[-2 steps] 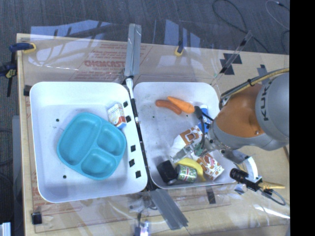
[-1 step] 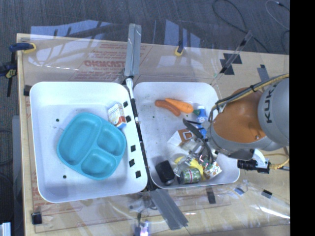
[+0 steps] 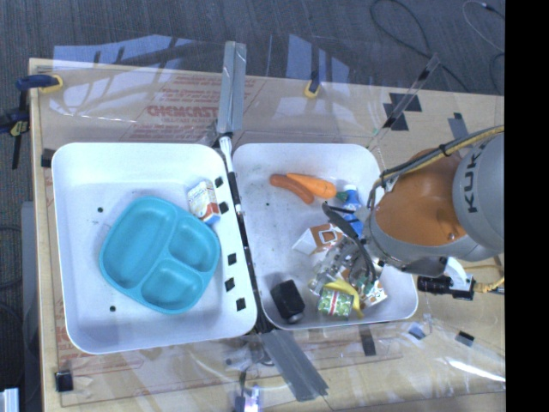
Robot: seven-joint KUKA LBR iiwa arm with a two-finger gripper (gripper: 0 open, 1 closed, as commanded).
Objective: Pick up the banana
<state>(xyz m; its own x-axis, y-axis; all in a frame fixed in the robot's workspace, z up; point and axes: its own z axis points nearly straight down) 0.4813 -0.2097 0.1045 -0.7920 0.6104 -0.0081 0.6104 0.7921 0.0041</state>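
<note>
My gripper (image 3: 346, 264) reaches down from the orange-banded wrist (image 3: 412, 213) into the lower right of the right bin (image 3: 257, 230). It is over a tight pile of small items. A yellow piece (image 3: 340, 293) lies in that pile just below the gripper and may be the banana; its shape is partly hidden by the clutter. I cannot see anything clearly held.
An orange carrot (image 3: 302, 184) lies at the back of the right bin and a black block (image 3: 288, 299) near its front wall. A blue-capped item (image 3: 347, 199) and a white card (image 3: 319, 239) sit beside the wrist. The left bin (image 3: 77, 230) holds a blue divided plate (image 3: 160, 254) and a small carton (image 3: 203, 201).
</note>
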